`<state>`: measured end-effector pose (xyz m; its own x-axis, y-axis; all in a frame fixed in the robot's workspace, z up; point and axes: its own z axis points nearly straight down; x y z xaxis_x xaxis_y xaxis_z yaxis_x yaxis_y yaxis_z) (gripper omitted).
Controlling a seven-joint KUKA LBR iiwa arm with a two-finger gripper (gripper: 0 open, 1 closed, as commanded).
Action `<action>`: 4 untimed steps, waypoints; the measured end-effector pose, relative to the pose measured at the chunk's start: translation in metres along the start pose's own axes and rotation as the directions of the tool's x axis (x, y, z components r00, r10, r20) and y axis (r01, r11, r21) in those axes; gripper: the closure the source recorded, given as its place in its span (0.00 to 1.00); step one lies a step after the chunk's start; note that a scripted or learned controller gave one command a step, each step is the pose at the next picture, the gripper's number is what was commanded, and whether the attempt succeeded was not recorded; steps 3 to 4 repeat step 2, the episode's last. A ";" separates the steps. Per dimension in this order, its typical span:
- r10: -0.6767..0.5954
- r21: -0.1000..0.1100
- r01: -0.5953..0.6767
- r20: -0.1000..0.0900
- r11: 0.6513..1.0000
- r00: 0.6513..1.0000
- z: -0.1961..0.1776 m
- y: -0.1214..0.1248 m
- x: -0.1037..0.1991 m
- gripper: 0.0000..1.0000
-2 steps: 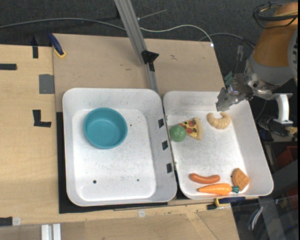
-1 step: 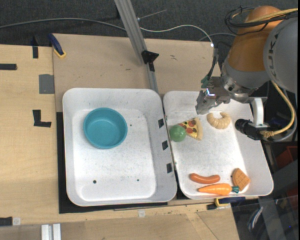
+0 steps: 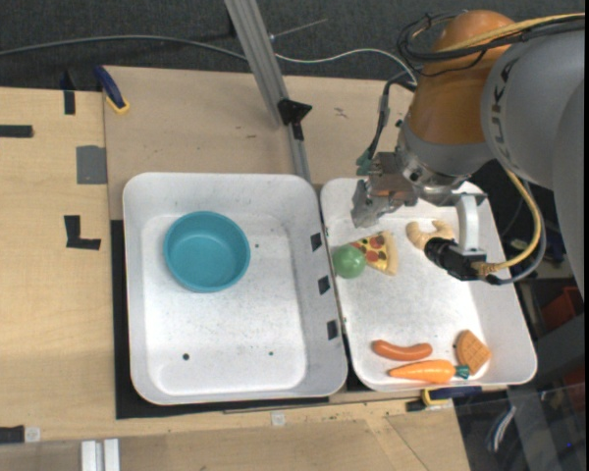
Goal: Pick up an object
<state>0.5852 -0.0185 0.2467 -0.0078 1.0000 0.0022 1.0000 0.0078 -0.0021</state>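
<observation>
Plastic, light and stiff: the pizza (image 3: 379,252) lies just below your tool (image 3: 371,207); pinch its edges. Tool's spread: you cannot tell.

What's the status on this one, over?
Gripper low over right bin, near green ball and pizza slice. Nothing seen held. Sausage, carrot untouched at front. Path clear.
</observation>
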 end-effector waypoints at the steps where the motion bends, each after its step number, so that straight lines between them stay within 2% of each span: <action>1: 0.001 0.000 -0.001 0.001 1.000 1.000 -0.001 -0.007 0.048 1.00; 2: 0.000 0.000 0.000 0.001 1.000 1.000 0.007 0.002 0.104 1.00; 4: 0.000 0.000 0.000 0.001 1.000 1.000 0.007 0.002 0.104 1.00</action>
